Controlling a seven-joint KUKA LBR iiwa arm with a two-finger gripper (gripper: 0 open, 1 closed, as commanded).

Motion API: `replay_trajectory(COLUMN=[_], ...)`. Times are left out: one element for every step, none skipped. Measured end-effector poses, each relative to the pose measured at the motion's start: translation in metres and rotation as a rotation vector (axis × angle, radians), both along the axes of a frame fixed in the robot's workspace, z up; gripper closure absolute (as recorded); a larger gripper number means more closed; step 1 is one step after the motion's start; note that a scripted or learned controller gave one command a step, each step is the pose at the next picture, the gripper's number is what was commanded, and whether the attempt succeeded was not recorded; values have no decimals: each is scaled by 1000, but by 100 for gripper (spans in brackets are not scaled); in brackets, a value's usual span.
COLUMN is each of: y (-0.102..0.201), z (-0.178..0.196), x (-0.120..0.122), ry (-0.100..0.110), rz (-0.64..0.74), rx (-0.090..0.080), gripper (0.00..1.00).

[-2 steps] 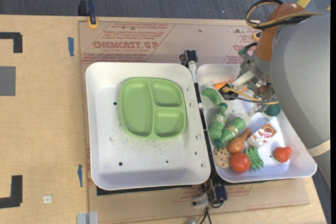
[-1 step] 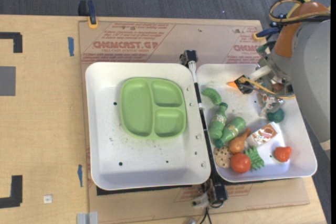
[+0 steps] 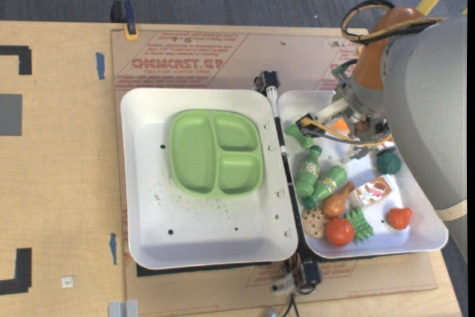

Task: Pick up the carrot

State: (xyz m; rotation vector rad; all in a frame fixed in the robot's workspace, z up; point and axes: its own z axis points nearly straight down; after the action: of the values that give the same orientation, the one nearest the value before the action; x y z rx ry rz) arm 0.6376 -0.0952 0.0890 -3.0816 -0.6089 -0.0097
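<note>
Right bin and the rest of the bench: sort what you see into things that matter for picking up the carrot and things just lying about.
For the job:
- carrot, the orange piece under the arm's end
- gripper
- right bin

Lying about:
- green divided plate in the left bin
- tomato
- chicken drumstick
- cookie
- small red carton

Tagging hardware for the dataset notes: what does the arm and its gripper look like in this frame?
The arm is a bulky, rounded, light grey body. Above the wrist sits an orange band. A dark cable loop arcs over the top of that band. The gripper below is a compact cluster of dark and metallic parts; its details are too cluttered to make out.
</note>
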Motion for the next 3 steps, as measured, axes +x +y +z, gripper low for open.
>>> replay_trajectory(y=[-41,-66,-41], z=[0,0,-1], x=[-39,14,11], ry=[0,66,43], rz=[-60,-158,-202], rx=[-2,26,-16], gripper=[0,0,0])
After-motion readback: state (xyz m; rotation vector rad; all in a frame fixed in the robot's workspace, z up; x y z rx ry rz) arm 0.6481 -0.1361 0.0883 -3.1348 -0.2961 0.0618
